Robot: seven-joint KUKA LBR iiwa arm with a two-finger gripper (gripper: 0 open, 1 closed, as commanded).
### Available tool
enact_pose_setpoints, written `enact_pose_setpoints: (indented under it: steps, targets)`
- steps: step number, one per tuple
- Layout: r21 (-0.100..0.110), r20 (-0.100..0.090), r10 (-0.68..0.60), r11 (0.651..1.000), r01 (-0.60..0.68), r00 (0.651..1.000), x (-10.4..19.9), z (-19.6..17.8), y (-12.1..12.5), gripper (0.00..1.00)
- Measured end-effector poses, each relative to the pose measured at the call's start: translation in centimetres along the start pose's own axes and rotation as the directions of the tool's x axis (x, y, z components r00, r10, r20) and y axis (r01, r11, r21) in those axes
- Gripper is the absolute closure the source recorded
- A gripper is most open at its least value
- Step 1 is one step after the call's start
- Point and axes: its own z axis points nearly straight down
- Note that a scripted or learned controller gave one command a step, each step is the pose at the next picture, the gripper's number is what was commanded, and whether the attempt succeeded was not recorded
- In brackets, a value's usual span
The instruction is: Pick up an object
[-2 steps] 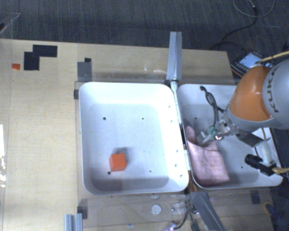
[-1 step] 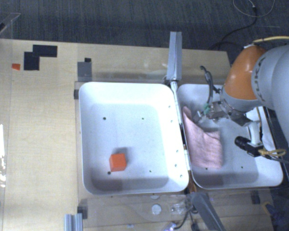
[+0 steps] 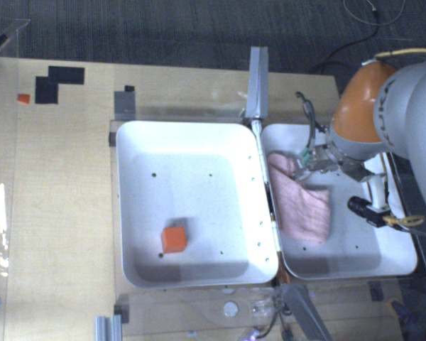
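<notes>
A pink cloth (image 3: 303, 204) lies in the right bin (image 3: 355, 258), along its left side, bunched at its upper end. My gripper (image 3: 310, 162) is right at that upper end, touching or just above the cloth's top right corner. The grey arm with its orange band (image 3: 358, 109) reaches in from the right and covers the bin's upper right part. A small orange block (image 3: 174, 239) sits alone in the left bin (image 3: 192, 155), near its front left, far from the gripper.
A metal divider post (image 3: 256, 84) stands between the bins at the back. A dark fitting with a yellow cable (image 3: 373, 212) hangs by the arm over the right bin. Black and orange markers (image 3: 53, 84) lie on the wooden bench at far left.
</notes>
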Motion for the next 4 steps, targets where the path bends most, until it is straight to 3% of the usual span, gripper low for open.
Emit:
enact_pose_setpoints:
  steps: [1, 2, 3, 4]
  targets:
    - [0.01, -0.001, 0.118, 0.993, -0.118, 0.993, -2.7, 1.4, 1.4, 1.0]
    - [0.011, 0.0, 0.118, 0.993, -0.118, 0.993, -2.7, 1.4, 1.3, 0.0]
    - [0.01, -0.001, 0.043, 0.999, -0.043, 0.999, -3.0, 1.3, -1.6, 0.0]
    - [0.0, 0.001, 0.037, 0.999, -0.037, 0.999, -2.8, 0.0, -1.1, 1.0]
